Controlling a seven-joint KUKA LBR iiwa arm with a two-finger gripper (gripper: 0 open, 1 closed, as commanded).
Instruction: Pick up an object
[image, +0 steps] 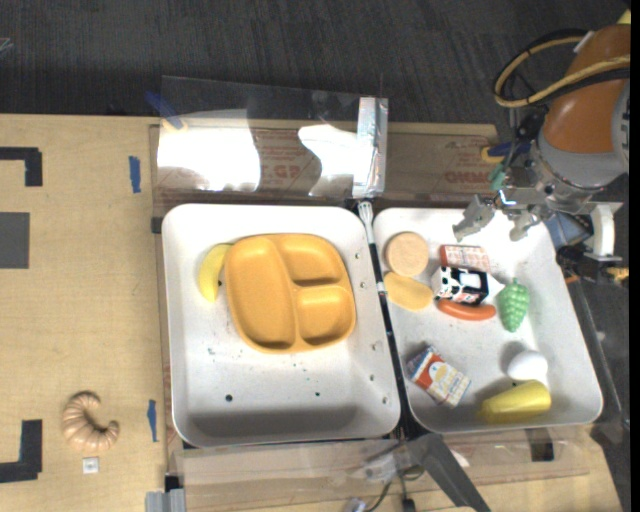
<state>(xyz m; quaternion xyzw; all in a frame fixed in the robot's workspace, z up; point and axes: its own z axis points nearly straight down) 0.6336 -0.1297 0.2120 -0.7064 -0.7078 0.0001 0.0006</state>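
My gripper (497, 219) hangs over the far edge of the right bin (578, 330), open, with nothing between its fingers (473, 216). Just below it lie a red-and-white pack (466, 257) and a black-and-white box (462, 286) with a red sausage (466, 311) along its near side. A tan round disc (407, 252) and a yellow-orange piece (408, 292) sit to the left. A green textured piece (514, 305) lies to the right. Nearer the front are a small orange carton (438, 376), a white egg (527, 364) and a yellow fruit (515, 399).
The left bin (270, 390) holds a yellow divided plate (290, 290) with a banana (211, 271) tucked at its left. A croissant (88, 420) lies on the bench at the front left. A clear plastic sheet (270, 150) stands behind the bins.
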